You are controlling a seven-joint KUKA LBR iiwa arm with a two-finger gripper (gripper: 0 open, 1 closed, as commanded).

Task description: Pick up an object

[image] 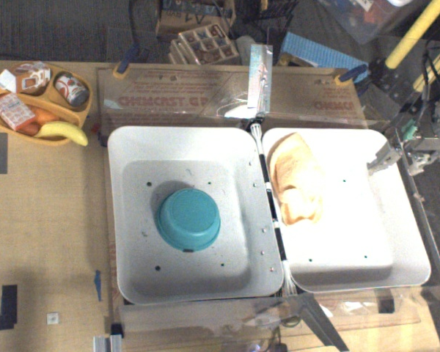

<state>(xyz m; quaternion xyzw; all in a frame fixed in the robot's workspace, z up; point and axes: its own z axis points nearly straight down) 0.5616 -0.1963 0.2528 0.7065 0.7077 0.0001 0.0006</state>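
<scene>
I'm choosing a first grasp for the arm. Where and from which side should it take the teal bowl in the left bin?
The teal bowl seems to lie upside down, a smooth dome. Probably best to come straight from above and span its outer rim at the widest part, since nothing crowds it on the left bin floor.

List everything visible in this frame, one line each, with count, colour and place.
bins: two, white, side by side on the bench
bowl: one, teal, upside down in the left bin
cloth: one, tan, crumpled at the left side of the right bin
tray: one, orange, bench's far left corner, holding a banana and packaged items
clutter: boxes, cables, a yellow bar beyond the bench
gripper: one, grey, at the right bin's far right rim
</scene>
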